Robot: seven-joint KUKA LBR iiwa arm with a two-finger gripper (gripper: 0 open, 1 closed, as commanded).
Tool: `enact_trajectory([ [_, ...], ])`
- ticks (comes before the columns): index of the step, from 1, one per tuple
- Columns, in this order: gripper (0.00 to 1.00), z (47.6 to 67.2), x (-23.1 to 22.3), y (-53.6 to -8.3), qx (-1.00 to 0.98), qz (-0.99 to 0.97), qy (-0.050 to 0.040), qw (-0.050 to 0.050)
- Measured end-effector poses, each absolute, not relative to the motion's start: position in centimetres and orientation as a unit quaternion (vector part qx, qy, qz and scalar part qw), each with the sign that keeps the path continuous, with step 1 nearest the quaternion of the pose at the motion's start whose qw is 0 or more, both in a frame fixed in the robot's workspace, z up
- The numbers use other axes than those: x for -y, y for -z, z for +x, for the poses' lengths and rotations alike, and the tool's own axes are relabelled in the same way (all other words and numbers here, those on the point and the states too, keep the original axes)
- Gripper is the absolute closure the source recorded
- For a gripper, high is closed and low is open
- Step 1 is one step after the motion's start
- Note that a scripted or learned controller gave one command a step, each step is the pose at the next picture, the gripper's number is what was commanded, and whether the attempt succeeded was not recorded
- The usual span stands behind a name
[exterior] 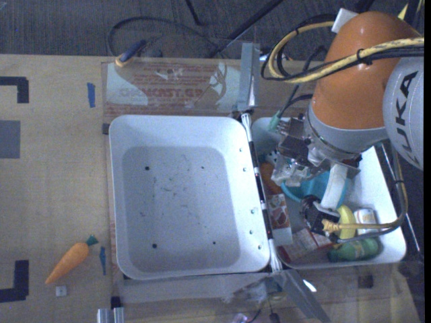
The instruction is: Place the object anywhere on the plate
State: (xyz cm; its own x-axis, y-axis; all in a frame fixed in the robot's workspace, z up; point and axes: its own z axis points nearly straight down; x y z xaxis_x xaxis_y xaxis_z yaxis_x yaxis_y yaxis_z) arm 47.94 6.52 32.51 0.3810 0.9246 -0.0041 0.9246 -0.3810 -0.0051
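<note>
From my remote seat I saw a tan wooden bench [47, 180] over dark carpet, with blue tape marks. Two white bins: left bin [182, 130], right bin [387, 200]. One toy carrot [67, 261] lay on the bench, left of both bins. The right bin held a blue plate [316, 188], possibly, mostly hidden, plus a green toy [353, 250] and clutter. The arm [363, 79] hung over the right bin, wrist down; I couldn't tell the state of the gripper [296, 170].

Robot lab: KUKA arm [367, 73], taped bench [47, 180]
</note>
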Motion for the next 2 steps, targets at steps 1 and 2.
enact_trajectory([
  [1,1.0,48.0,-6.6,-33.5,0.557,-0.83,-0.0044,0.001],
  [2,1.0,51.5,-12.1,-22.1,0.681,-0.733,-0.0012,0.001],
])
